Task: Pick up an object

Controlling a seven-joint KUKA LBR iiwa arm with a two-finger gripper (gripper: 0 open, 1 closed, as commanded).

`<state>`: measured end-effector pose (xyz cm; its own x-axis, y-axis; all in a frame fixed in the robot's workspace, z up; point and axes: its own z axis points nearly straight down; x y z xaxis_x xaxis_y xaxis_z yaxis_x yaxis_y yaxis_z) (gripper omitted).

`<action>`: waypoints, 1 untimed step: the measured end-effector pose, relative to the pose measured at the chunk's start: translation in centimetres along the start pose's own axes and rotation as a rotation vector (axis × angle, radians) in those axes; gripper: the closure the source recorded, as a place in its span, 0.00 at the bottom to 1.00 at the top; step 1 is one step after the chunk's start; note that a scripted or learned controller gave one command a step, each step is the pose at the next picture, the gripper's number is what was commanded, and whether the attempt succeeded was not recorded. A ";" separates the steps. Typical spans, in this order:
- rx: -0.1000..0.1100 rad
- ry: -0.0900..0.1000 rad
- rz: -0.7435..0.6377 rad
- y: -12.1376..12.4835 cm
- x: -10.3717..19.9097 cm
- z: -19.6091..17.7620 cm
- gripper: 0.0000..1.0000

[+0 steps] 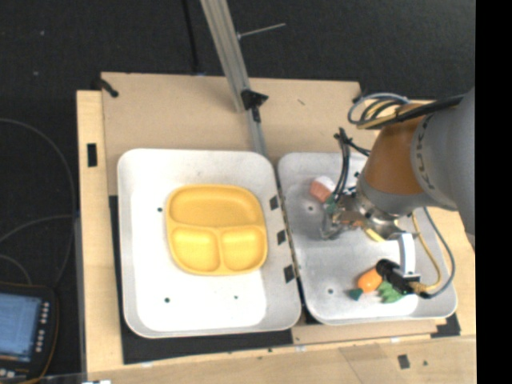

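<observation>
Robotics lab test cell, not a home or shop. Evidence: plain wooden bench (200, 110) on dark carpet-like floor, two shallow white bins (144, 294) fixed side by side on it, industrial grey arm (424, 162) with orange band and exposed cable loops. Bare aluminium extrusion post (228, 46) rises from the bench, loose cables run across the floor, and a teach-pendant-style screen (24, 326) sits at lower left.

no readable text, labels, brands or numbers; handheld screen (20, 326) at lower left glows blue, content illegible.
</observation>
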<state>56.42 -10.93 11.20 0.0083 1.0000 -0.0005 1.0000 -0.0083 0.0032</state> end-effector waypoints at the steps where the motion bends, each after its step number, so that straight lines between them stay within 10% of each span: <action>1: -0.004 -0.001 -0.012 0.7 0.6 -4.8 1.00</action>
<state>57.13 -10.32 16.05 -0.0033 1.0000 -0.0011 1.0000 0.0033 0.0068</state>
